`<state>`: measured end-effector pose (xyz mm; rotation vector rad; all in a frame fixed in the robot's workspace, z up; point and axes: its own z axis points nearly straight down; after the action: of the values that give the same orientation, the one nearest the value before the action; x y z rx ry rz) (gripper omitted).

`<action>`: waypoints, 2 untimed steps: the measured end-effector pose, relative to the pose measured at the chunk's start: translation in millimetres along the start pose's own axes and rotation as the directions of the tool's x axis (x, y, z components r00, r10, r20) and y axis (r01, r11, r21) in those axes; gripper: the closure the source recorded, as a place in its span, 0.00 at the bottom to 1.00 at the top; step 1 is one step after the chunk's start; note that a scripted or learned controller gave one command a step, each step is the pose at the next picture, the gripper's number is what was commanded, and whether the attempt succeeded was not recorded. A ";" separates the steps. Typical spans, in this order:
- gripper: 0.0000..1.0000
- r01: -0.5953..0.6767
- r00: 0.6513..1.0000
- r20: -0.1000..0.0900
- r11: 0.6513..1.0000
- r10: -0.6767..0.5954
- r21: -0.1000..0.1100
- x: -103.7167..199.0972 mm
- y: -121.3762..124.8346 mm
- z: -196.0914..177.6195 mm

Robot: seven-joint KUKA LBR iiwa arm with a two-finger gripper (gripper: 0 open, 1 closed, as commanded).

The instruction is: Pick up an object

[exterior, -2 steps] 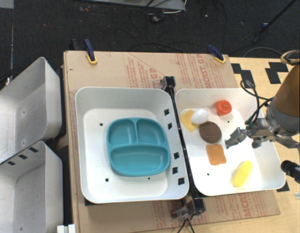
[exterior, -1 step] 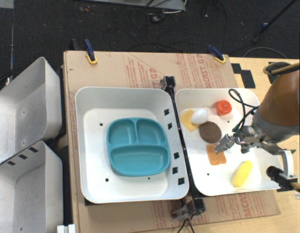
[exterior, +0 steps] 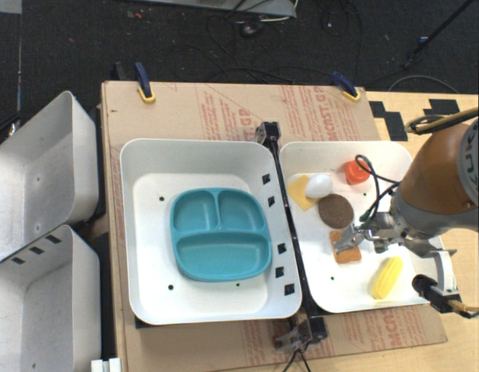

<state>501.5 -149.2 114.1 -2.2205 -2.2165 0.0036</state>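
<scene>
Two bins: you see the left bin (exterior: 139, 208) bearing a teal divided plate (exterior: 221, 234); the right bin (exterior: 394, 157) bears the small things.
Gripper: the gripper (exterior: 349, 241) sits low over an orange-brown block (exterior: 348, 254), touching or nearly so; you cannot tell how its fingers stand, nor whether anything is between them.
Neighbours: brown disc (exterior: 335, 210) just beside; corn cob (exterior: 387, 277), white egg (exterior: 319, 184), yellow wedge (exterior: 299, 192), orange cup (exterior: 356, 171) near.
Risk: I judge you may clip the disc or nudge the block aside.
Surface: smooth white plastic on a cardboard sheet (exterior: 224, 115), clamped.
Room: dark floor with cables; spare white bins (exterior: 38, 169) at left.
</scene>
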 end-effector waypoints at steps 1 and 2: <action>1.00 -0.001 1.000 0.002 1.000 0.001 -0.005 -0.4 1.0 -12.6; 1.00 0.003 1.000 0.003 1.000 -0.003 -0.008 1.6 -6.0 -58.6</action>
<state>495.8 -147.7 172.7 -2.2222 -2.2258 -0.0028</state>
